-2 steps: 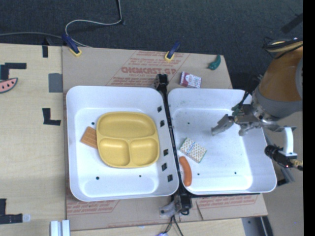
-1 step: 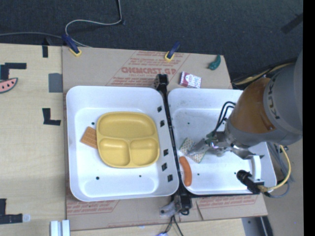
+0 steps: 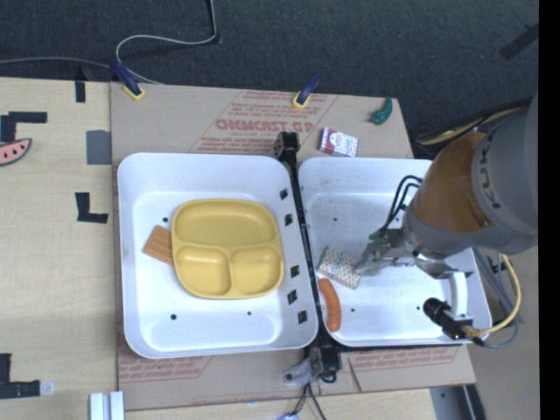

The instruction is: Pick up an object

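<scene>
While the grey arm with its orange band (image 3: 451, 191) reaches in from three o'clock over the right-hand shallow white bin (image 3: 350, 178), its pincer (image 3: 374, 256) sits low above that bin's floor, just at the three o'clock edge of a small flat packet with a pale patterned wrapper (image 3: 339, 268). Whether the pincer is spread or closed I cannot tell, since the tips blur into the dark wrist hardware; the packet appears to lie on the bin floor, touching or nearly touching the tips. Toward six o'clock from the packet, an orange sausage-shaped toy (image 3: 331, 304) lies along the bin's nine o'clock wall. Across the black divider, the left-hand shallow white bin (image 3: 140, 234) holds a yellow plastic plate with three compartments (image 3: 229, 246), and a flat brown waffle-textured piece (image 3: 158, 245) sticks out from under the plate's nine o'clock rim. Both bins rest on a sheet of brown printed cardboard (image 3: 254, 125) laid on the pale wooden counter (image 3: 52, 261). On the cardboard, at twelve o'clock from the right bin, lies a small red and white packet (image 3: 337, 142), with a small teal object (image 3: 381, 111) further toward one o'clock at the cardboard's corner.
</scene>
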Available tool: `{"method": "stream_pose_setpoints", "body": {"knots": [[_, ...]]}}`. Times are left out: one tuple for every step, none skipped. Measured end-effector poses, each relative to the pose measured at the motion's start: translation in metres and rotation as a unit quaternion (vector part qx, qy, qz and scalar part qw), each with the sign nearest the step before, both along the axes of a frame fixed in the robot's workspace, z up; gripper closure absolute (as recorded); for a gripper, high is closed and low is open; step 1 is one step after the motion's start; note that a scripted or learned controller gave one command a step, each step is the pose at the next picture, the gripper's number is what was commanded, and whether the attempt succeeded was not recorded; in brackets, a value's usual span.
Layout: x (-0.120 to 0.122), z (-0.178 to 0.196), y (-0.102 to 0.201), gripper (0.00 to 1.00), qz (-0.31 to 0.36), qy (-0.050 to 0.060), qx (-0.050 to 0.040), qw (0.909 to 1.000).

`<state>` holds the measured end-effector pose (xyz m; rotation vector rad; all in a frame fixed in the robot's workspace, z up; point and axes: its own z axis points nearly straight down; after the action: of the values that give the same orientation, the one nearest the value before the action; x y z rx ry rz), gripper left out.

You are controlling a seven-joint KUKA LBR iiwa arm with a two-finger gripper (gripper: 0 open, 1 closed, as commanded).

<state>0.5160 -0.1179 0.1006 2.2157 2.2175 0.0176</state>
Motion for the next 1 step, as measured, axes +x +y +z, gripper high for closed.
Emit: {"method": "stream_pose_setpoints", "body": {"knots": [[-0.0007,-0.0008,0.0001,0.00,0.000,0.001,0.0002,1.0000]]}}
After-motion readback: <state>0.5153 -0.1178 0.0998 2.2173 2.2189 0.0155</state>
